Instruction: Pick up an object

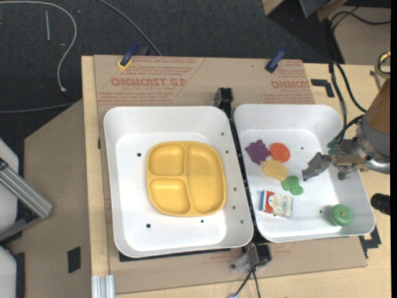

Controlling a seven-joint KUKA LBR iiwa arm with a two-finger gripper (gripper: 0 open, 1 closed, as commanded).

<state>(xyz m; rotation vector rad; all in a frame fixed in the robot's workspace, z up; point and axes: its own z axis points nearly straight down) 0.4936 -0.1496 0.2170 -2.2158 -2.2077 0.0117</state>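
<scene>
End effector [327, 167] over right bin [322, 115] | fingers look apart, maybe empty | green toy [292, 185] just beside.

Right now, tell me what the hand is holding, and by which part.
Nothing is held: the hand hovers with nothing between its fingers, over bare floor of the right white bin, just right of the small green toy piece.

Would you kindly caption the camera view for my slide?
Gripper over the right bin of small toys; yellow plate in the left.
</scene>
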